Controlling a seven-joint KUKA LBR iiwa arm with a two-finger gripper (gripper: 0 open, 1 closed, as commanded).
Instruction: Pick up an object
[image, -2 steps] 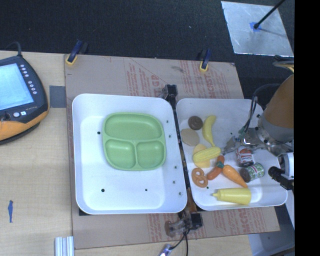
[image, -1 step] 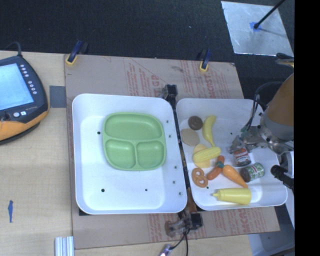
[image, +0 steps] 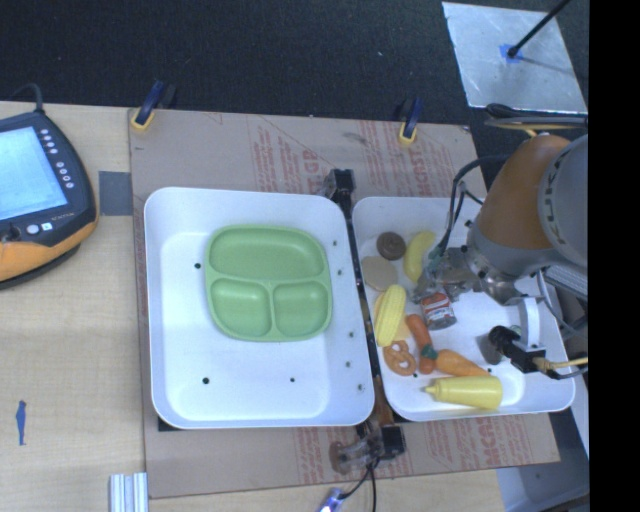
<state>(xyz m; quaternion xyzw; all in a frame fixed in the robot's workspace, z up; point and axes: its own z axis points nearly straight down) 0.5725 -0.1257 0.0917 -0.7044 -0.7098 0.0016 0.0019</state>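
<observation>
We see the gripper (image: 440, 283) low in the right bin (image: 556, 400), over a small can (image: 437, 311) lying tilted beside the upright corn cob (image: 389, 314).

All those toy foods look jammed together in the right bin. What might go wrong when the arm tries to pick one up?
The corn, carrot, pretzel and small can lie close together in the right bin, so a grab may catch two things or knock a neighbour aside. The mustard bottle lies close to the bin's near wall, leaving little room beside it. The arm also hides part of the bin from the camera.
</observation>
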